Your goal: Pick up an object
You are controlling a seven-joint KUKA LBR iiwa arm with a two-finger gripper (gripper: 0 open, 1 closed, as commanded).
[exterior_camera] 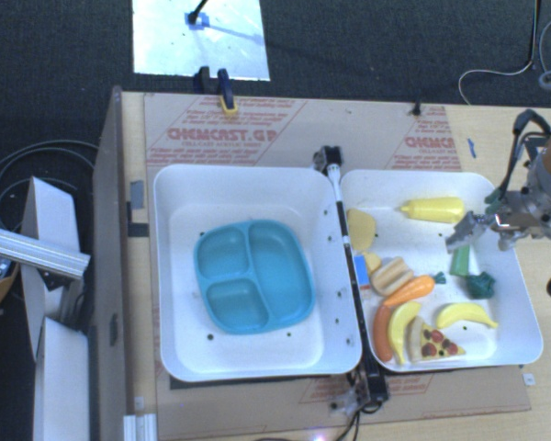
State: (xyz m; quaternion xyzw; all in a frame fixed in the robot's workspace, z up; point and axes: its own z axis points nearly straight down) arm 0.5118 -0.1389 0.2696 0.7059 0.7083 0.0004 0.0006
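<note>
Glossy plastic toy food (413,292) in right bin (514,338); metal hand (473,232) above, grip unclear

Dark carpet floor (367,26), pale sheet (197,26), cables (28,159) at left

- Two shallow white plastic bins (257,186): smooth, faintly glossy.
- Blue plastic divided tray (253,275): smooth, slight sheen.
- Toy foods such as the yellow plastic banana (466,315): smooth, glossy.
- Brown cardboard sheet on the tabletop (285,127): matt, printed red.
- Grey metal tool (485,222): dull sheen.
</note>
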